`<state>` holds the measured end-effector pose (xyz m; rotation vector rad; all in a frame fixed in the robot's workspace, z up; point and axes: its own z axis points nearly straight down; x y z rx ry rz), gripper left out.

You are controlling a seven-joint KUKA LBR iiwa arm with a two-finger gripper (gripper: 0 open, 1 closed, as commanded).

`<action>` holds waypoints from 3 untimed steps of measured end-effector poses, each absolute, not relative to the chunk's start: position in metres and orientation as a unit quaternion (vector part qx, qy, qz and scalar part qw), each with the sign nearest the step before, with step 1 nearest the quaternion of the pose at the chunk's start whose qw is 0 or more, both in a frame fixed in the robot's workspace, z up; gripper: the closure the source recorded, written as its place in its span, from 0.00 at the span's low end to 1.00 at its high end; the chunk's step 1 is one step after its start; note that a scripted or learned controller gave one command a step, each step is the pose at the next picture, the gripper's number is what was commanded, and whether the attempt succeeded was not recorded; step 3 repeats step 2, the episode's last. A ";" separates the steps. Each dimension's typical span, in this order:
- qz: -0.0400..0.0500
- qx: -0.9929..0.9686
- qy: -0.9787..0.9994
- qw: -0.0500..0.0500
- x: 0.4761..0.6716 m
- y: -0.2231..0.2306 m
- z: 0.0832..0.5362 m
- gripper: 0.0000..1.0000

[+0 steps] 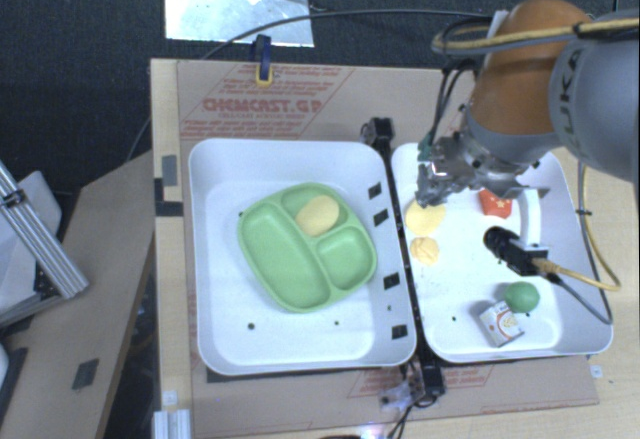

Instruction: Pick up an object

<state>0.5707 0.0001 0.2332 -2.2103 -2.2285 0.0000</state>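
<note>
End effector (pixel 432 189) low at upper left of right white bin (pixel 560 332), just above pale yellow rounded food piece (pixel 425 218). I cannot tell its grip state. Risk, I judge: bin wall beside the piece could foul the grasp or nudge it aside.

Divided tray (pixel 290 272) in left bin (pixel 215 227), small items (pixel 425 249) in right bin (pixel 570 327)
</note>
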 end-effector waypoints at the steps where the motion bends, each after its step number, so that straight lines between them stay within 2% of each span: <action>1: 0.000 -0.704 -0.710 0.002 0.542 0.053 0.222 1.00; 2: 0.000 -0.704 -0.710 0.002 0.514 0.094 0.213 1.00; 3: 0.000 -0.704 -0.710 0.002 0.514 0.094 0.213 1.00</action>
